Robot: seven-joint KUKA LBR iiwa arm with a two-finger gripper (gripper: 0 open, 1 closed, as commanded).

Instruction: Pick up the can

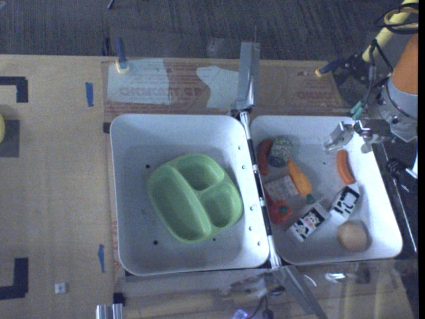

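From where I'm standing, the pincer hovers over the right white bin's far edge; can't tell how wide it's set. The small greenish-topped can sits by the divider wall, touching an orange carrot-like toy, so it needs a careful approach. The left white bin holds a green sectioned plate.

Matt green plastic tray, pale wooden bench

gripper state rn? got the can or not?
Gripper: over the right bin near its upper right corner, nothing seen between its fingers; open or shut cannot be told. The can lies at the bin's upper left, apart from it.
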